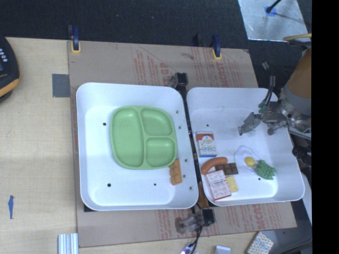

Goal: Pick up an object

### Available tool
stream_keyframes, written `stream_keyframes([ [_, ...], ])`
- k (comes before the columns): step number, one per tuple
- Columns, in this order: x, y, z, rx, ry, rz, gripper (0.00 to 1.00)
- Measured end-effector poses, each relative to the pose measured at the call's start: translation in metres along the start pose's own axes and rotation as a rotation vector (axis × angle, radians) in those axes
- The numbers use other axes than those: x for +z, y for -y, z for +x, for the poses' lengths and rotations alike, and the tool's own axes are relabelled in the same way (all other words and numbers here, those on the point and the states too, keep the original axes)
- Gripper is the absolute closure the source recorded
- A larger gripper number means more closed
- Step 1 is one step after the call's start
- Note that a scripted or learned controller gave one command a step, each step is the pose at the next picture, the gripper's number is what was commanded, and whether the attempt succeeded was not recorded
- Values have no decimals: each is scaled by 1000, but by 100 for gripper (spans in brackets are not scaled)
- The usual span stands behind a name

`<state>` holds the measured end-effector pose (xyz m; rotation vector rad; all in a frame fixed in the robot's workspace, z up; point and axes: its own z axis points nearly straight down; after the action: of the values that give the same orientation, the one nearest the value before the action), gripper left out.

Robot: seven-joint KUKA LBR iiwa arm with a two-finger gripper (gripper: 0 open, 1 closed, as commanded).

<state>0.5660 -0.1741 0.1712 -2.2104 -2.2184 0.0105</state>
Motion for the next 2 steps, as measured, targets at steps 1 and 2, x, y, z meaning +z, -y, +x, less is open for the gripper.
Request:
stream_keyframes([
  [1,37,95,74,-3,-5,6,0],
  [2,82,57,53,-2,3,-10,0],
])
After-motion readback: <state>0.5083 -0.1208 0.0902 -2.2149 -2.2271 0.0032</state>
